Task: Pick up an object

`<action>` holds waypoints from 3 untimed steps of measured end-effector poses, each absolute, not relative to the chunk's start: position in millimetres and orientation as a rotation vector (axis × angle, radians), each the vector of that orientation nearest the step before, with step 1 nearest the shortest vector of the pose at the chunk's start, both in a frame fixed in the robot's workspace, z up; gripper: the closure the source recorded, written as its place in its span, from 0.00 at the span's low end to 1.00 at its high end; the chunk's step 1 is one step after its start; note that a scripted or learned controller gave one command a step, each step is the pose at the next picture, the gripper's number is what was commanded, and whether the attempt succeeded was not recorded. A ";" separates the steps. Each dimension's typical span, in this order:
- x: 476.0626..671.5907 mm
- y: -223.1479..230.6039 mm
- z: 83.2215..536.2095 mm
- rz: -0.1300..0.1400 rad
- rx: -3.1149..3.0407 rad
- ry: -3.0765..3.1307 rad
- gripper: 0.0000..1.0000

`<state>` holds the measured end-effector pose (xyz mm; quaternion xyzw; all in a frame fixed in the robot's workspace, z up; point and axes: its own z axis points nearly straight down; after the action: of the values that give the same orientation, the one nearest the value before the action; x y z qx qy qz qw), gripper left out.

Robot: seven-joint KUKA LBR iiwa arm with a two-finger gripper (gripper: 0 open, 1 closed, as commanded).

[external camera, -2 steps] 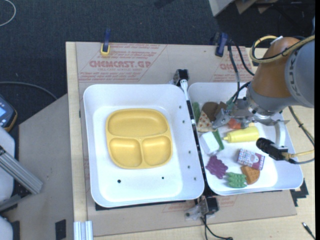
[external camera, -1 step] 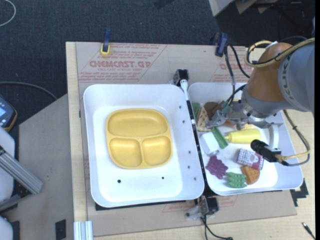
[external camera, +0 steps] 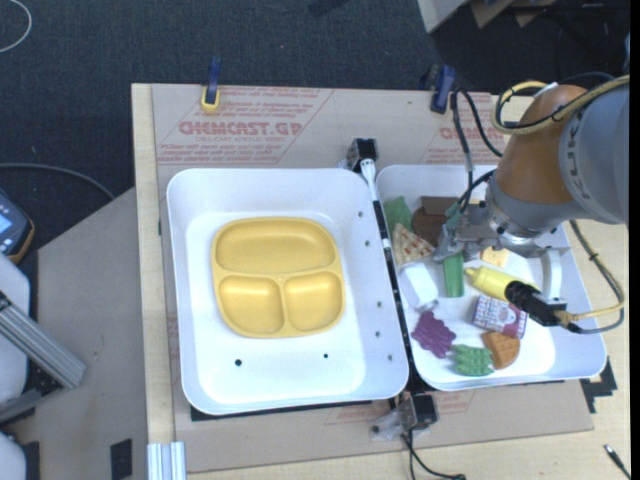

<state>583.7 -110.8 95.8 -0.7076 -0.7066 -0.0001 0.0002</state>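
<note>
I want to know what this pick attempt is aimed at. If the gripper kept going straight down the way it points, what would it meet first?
Most likely the green stick-shaped toy in the right bin, which lies just under the gripper. Depth is hard to judge from this slanted view, so the waffle-patterned piece beside it could be met instead.

Arm (external camera: 560,158) low, hand (external camera: 455,253) downward

The robot arm (external camera: 600,148) is big, round and grey. It has a shiny orange band (external camera: 535,163) near the wrist. Black and yellow cables (external camera: 520,98) loop along it. Its pincer (external camera: 462,238) is made of dull grey metal.
</note>
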 end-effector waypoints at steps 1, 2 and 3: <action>577.6 -103.7 149.1 -0.005 -2.224 -2.226 1.00; 588.4 -103.6 207.4 -0.007 -2.225 -2.228 1.00; 589.5 -103.5 226.2 -0.004 -2.224 -2.226 1.00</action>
<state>589.5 -103.5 226.2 -0.7068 -0.7074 -0.0014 -0.0024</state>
